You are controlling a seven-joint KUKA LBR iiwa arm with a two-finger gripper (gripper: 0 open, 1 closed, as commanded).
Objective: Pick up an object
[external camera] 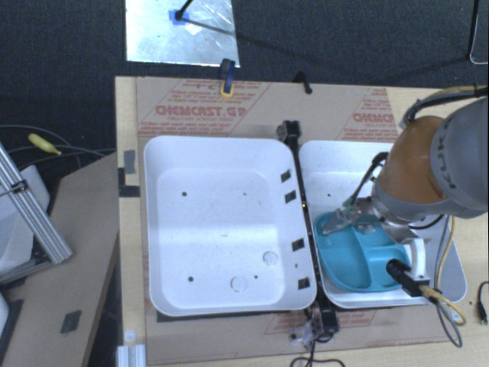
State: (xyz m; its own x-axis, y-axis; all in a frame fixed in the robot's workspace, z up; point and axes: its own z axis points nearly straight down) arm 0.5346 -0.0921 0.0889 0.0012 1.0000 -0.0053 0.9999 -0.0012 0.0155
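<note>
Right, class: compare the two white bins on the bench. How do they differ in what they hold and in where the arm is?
The left bin holds two small round clear pieces near its front; the right bin holds a blue dish-like object. The arm reaches over the right bin, its end effector at the blue object's rim; the left bin has no arm above it. Both are shallow, white, rounded-cornered and sit side by side.

Both white bins look like smooth, slightly glossy plastic. The blue dish at lower right is shiny plastic. Matt brown cardboard lies beneath; a dull metal sheet sits upper left.
</note>
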